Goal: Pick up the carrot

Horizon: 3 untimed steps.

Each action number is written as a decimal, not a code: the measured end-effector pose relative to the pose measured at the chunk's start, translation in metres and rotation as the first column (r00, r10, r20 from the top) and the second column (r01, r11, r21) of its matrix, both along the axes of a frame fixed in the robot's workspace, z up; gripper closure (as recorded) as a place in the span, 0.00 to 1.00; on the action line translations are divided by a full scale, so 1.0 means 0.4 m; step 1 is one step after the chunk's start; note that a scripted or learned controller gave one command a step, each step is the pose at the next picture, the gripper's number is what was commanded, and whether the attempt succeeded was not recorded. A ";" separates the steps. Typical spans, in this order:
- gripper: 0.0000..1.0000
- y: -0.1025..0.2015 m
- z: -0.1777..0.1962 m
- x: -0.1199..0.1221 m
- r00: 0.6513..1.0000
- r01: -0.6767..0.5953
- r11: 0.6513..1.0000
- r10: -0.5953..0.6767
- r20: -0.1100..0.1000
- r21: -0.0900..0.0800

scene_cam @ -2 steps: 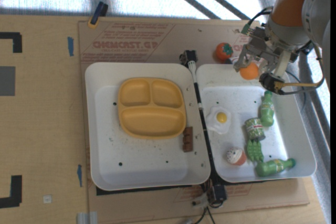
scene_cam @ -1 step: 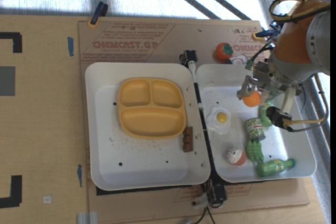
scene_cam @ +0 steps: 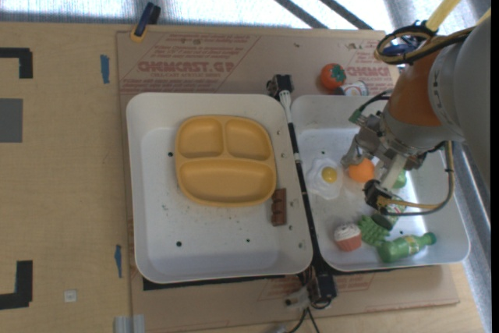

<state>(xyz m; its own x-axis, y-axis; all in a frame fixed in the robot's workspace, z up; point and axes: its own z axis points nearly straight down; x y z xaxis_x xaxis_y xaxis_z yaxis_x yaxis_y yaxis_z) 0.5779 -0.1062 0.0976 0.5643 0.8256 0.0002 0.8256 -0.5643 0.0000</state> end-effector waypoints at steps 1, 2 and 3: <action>1.00 0.097 0.299 -0.005 0.988 0.152 0.988 -0.152 0.000 0.001; 1.00 0.190 0.311 -0.057 0.915 0.403 0.915 -0.403 -0.005 0.000; 1.00 0.101 0.216 -0.094 0.885 0.466 0.885 -0.466 -0.005 0.000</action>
<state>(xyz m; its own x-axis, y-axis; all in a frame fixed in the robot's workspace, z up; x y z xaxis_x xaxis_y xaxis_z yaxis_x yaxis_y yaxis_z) 0.5404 -0.0657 0.1842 0.8842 0.4671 -0.0029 0.4671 -0.8842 -0.0038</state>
